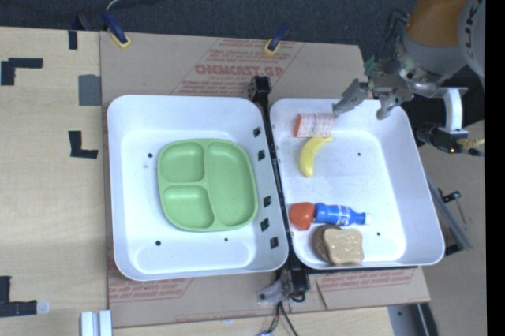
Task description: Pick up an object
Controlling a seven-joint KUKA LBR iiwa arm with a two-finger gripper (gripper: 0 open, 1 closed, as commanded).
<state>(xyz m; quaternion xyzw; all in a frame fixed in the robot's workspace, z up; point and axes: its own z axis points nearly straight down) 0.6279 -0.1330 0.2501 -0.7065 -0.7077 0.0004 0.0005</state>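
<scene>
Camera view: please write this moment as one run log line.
gripper: open, holding nothing | above far edge of right bin | nearest: red-white packet, banana

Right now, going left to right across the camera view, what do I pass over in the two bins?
Green plate in the left bin → tomato → banana → blue bottle → gripper, spread open at the right bin's far rim.

The arm (454,3) is cut off by the picture's top and right edges; print on the small red-and-white packet (315,124) is too small to read; the slice of bread (342,246) hides the bottle's (339,214) lower edge.
</scene>
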